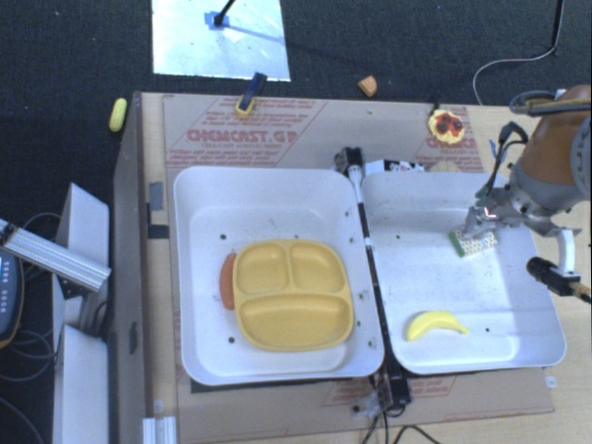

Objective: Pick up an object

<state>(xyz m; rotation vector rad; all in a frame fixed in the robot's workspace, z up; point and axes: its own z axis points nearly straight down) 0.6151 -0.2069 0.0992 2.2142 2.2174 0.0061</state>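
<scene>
My claw point(483, 216) hangs low over the right bin point(518, 345), near its far right part, and I cannot tell from this slanted overhead view how wide it stands or whether it has hold of anything. Directly beneath and just in front of it lies a small pale block with a green edge point(473, 242), resting on the bin floor and so close to my claw that contact cannot be judged. My grey arm, with its orange band point(555, 146), reaches in from the right side. Nearer the front of the same bin lies a yellow toy banana point(437, 324), well apart from the block. The left bin point(199, 340) holds a yellow divided plate point(291, 294) with three compartments, and an orange carrot-like piece point(227, 279) lies against the plate's left edge. Both bins sit side by side on a brown surface point(277, 128) printed with red lettering. On that surface, behind the right bin, sits a small round toy pizza point(447, 125).
</scene>
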